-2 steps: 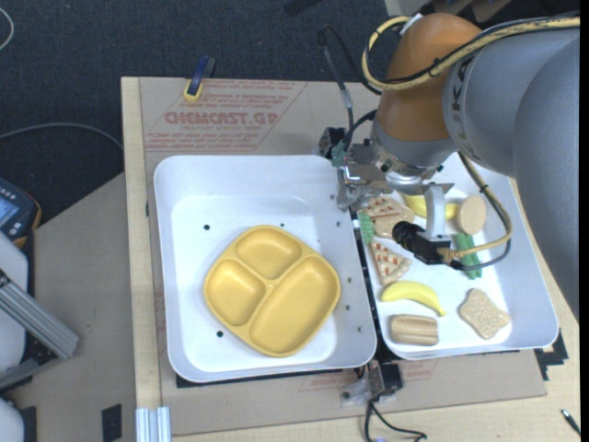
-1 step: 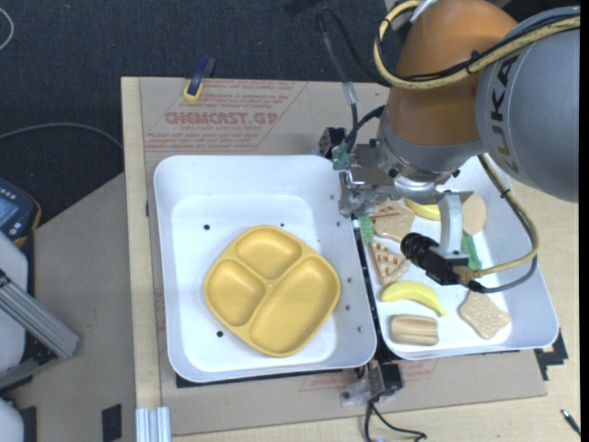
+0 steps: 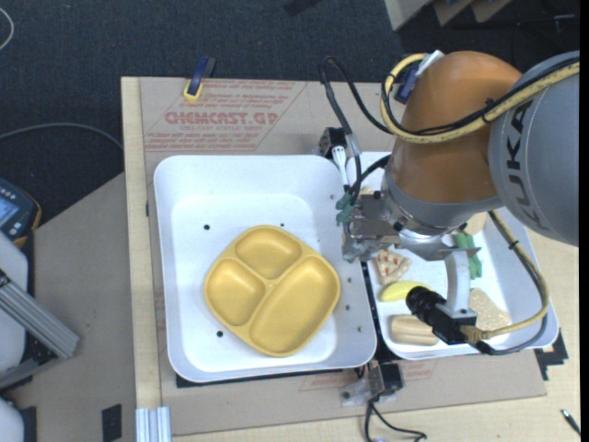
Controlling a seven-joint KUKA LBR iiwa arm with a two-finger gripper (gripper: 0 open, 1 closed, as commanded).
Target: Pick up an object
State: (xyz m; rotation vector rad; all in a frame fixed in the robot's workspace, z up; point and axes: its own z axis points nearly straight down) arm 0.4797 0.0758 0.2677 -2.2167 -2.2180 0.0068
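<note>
I see the gripper (image 3: pixel 368 238) over the right bin (image 3: pixel 515 247) near its left rim; its state I cannot tell.

One fixed camera overhead, looking down at a slant on both bins (image 3: pixel 175 247); arm (image 3: pixel 460 136) enters from right, close.

Lighting: bright, even, overhead. Shadows: soft, faint. Glare: mild on the left white bin (image 3: pixel 175 247). Focus: sharp centrally, slightly soft at corners.
</note>
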